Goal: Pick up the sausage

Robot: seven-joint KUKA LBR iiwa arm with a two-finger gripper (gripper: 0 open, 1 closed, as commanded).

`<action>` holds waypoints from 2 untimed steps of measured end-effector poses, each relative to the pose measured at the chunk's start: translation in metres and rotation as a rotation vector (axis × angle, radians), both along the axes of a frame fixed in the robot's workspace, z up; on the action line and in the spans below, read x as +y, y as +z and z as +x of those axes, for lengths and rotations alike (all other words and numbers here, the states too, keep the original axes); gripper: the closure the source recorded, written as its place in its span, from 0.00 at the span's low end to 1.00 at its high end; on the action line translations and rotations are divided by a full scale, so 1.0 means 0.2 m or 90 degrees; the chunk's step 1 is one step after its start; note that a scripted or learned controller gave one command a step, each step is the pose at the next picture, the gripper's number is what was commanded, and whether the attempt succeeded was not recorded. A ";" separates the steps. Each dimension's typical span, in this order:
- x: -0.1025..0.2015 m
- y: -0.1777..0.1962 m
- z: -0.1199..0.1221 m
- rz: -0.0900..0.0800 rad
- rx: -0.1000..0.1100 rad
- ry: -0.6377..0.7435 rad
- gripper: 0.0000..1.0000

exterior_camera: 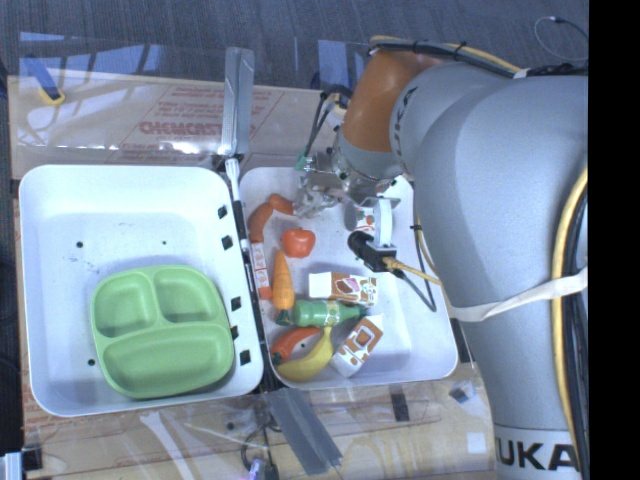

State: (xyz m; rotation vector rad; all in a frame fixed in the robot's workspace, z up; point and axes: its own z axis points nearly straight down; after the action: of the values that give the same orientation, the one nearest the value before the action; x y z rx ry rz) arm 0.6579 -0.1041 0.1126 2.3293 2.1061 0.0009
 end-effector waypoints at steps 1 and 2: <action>0.00 0.00 0.00 0.000 0.000 0.000 0.00; 0.05 -0.09 -0.01 -0.001 0.003 -0.007 0.00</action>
State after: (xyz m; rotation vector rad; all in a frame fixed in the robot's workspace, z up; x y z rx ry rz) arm 0.6565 -0.0948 0.0937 2.3421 2.0946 -0.0059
